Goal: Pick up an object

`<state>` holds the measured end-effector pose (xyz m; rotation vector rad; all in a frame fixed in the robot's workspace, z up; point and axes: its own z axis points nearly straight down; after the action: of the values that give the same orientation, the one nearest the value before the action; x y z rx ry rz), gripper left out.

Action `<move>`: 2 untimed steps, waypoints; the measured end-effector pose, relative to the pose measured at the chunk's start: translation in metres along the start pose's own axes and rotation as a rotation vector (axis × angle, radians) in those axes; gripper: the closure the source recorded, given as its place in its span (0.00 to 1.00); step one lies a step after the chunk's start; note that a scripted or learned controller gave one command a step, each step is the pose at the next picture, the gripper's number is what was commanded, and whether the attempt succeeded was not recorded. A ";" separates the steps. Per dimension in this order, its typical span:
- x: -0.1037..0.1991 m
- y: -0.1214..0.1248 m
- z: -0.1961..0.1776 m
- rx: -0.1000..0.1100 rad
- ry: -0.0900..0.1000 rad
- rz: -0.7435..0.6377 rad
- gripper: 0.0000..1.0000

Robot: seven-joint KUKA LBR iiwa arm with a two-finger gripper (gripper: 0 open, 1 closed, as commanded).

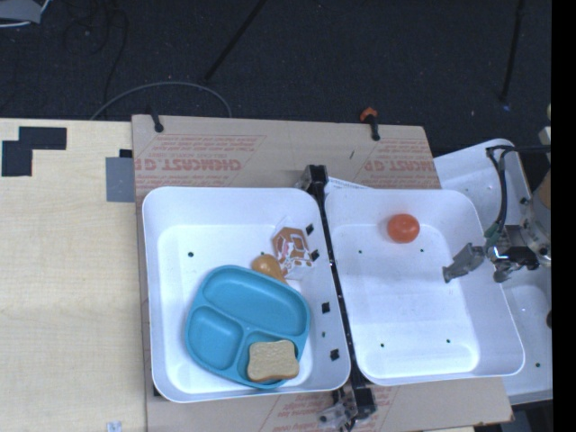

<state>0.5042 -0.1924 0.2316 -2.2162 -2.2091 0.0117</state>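
Observation:
An orange-red round object (403, 228) lies near the back of the right bin (423, 358). My gripper (481, 269) hangs over that bin's right side, to the right of and nearer than the round object and apart from it. Its two grey fingers (461, 264) are spread open, and nothing is between them. In the left bin (166, 286) a blue divided plate (236, 318) holds a slice of bread (273, 360) in its near right compartment. A small orange item (266, 265) and a clear packet with a brown pattern (292, 246) lie just behind the plate.
A black divider (329, 286) joins the two bins. The bins sit on a brown cardboard sheet (270, 156) over a pale wooden bench (63, 286). A white surface with cables (504, 174) lies past the right bin, where the arm comes in.

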 end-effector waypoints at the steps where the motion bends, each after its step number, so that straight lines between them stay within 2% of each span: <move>1: 0.000 0.002 -0.006 -0.011 -0.002 -0.003 0.00; 2: 0.007 0.004 0.052 -0.006 0.000 -0.004 0.00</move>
<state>0.5076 -0.1851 0.1794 -2.2149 -2.2160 0.0056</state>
